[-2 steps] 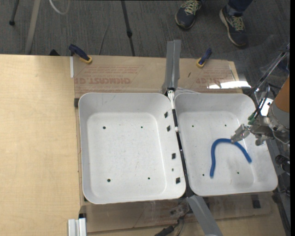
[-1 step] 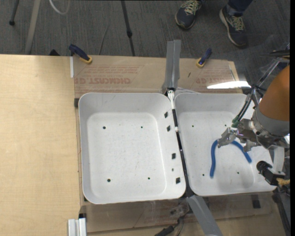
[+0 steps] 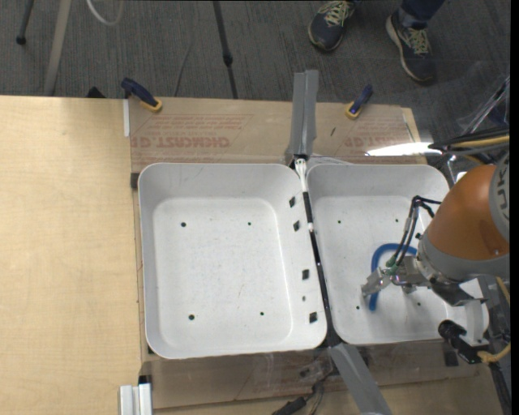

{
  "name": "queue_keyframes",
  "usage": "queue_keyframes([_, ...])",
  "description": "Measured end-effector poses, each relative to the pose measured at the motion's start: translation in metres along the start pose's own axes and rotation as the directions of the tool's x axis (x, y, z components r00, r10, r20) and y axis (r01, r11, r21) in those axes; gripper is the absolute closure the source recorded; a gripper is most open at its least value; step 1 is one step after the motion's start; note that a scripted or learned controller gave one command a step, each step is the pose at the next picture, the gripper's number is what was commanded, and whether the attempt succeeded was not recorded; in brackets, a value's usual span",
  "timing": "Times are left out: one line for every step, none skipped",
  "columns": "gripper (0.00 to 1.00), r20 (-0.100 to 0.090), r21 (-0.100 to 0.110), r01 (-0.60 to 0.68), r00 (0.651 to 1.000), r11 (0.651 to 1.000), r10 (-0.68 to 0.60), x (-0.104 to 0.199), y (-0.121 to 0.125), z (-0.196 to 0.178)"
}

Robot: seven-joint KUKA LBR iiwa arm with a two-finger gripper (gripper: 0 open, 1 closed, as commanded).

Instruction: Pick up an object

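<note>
In the right bin, toward its near-right part: one blue object, curved, lying on the white floor. Seen as a blue arc just above the gripper and a short blue end just below it, at the tip. Middle stretch hidden under the metal of the gripper. Touching or merely overlapped from this angle: cannot tell. Likewise cannot tell whether clenched on the blue object or released; too small and too crowded with cable there. No clear sight of the object lifted off the bin floor.

Reaching in from the right: one arm, orange band bulking over the bin's right wall, dark cables looping down to the wrist. Gripper pointing left, low over the bin floor, well apart from the seam between the bins.

Counted:
- White bins: two, side by side, rims touching along the middle. Left bin with four small dark dots on its floor.
- Blue objects: one.
- Clamps: two, at the far edge of the cardboard sheet; left clamp, right clamp.
- Grey strip: one, running from the far edge down to the seam.
- Shoes: two, on the floor beyond the bench.

Left of the bins: bare wooden benchtop.
</note>
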State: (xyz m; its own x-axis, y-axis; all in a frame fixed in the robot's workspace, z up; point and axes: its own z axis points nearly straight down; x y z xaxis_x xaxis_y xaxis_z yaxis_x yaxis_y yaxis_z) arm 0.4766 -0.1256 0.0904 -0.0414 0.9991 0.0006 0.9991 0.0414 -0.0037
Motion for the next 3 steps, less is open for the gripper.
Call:
queue_keyframes([0.00, 0.003, -0.004, 0.112, 0.994, 0.994, -0.112, -0.093, 0.052, -0.156])
queue_keyframes([0.00, 0.001, -0.003, -0.234, 0.972, 0.972, 0.234, -0.021, 0.138, -0.002])
queue_keyframes([0.00, 0.001, -0.008, -0.040, 0.999, 0.999, 0.040, -0.048, 0.075, -0.003])
